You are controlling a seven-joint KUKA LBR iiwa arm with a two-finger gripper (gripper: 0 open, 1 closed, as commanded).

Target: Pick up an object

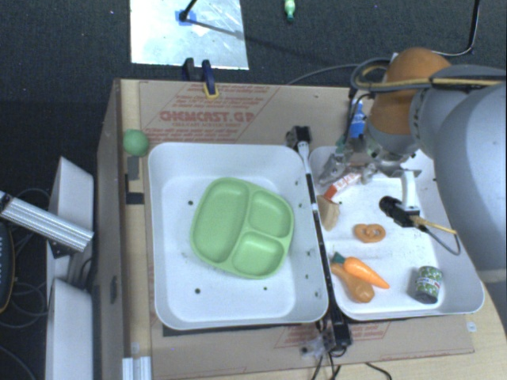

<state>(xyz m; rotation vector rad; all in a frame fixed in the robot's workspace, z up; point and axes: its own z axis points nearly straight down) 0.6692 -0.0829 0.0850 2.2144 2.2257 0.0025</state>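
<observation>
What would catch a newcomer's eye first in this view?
The bright green divided plate stands out, lying alone in the middle of the left bin. Next comes the grey arm reaching in from the right, its gripper at the far left corner of the right bin, beside a red and white tube. Nearer the front of that bin lie an orange carrot and a small can.

The plate (242, 228) is pale green, carrot (366, 271) orange, can (428, 283) seemingly green-patterned.
</observation>
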